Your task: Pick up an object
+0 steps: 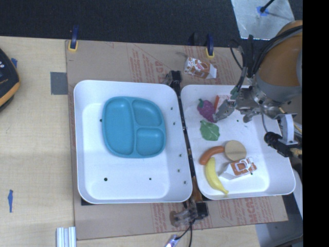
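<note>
The right bin (271, 175) holds a purple grape bunch (206, 109), a green leafy piece (209, 130), an orange sausage (211, 154), a round tan disc (235, 150), a yellow banana (215, 177) and a small red-and-white packet (242, 166). My gripper (223, 109) hangs low over the bin's upper part, just right of the grape bunch and above the green piece. Nothing shows in its grasp. The arm's grey wrist and cables hide the bin's upper right corner.
The left bin (82, 153) carries a blue divided plate (134, 126). A small printed packet (200, 68) lies on the cardboard behind the bins. A black and yellow device (6, 81) sits at the bench's far left edge.
</note>
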